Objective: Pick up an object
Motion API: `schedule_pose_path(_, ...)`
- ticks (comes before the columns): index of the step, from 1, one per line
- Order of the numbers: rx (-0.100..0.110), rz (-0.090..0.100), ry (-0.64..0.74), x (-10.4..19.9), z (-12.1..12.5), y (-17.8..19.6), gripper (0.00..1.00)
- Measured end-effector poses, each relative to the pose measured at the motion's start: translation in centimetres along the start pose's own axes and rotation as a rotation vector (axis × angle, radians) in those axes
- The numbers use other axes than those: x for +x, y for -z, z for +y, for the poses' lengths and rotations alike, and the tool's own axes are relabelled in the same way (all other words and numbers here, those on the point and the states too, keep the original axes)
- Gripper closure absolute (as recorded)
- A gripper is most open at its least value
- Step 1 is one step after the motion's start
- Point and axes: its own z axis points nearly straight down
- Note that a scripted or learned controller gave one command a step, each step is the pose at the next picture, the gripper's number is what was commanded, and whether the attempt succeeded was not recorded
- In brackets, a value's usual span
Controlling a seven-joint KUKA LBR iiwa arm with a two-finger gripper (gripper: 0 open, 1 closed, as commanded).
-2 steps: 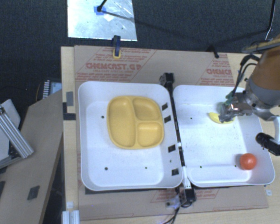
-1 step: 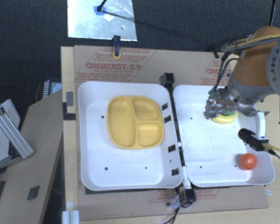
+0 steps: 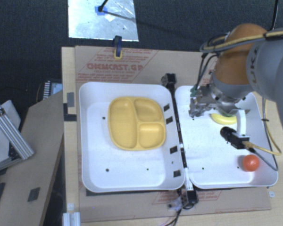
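Right bin (image 3: pixel 207 147), yellow object (image 3: pixel 223 119) half hidden under gripper (image 3: pixel 196 110)

The left bin (image 3: pixel 85 140) and the right bin (image 3: pixel 207 159) were both plain white. The plate (image 3: pixel 136 123) in the left one was pale yellow. In the right one, the fruit (image 3: pixel 223 118) was brighter yellow and the ball (image 3: pixel 249 163) orange-red. The arm (image 3: pixel 269 65) was grey with an orange band (image 3: pixel 238 55). The cardboard (image 3: pixel 122 65) was tan with red lettering, the floor (image 3: pixel 28 32) dark, and the sheet (image 3: pixel 103 13) silvery with blue tape (image 3: pixel 100 10).
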Motion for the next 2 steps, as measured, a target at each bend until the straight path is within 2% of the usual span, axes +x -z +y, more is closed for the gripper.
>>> schedule_pose_path(1, -0.001, 0.001, 0.0, 4.4, 1.7, 1.1, 1.0)
schedule_pose_path(2, 0.0, 0.002, 0.001, 10.3, 2.8, 0.5, 1.0)
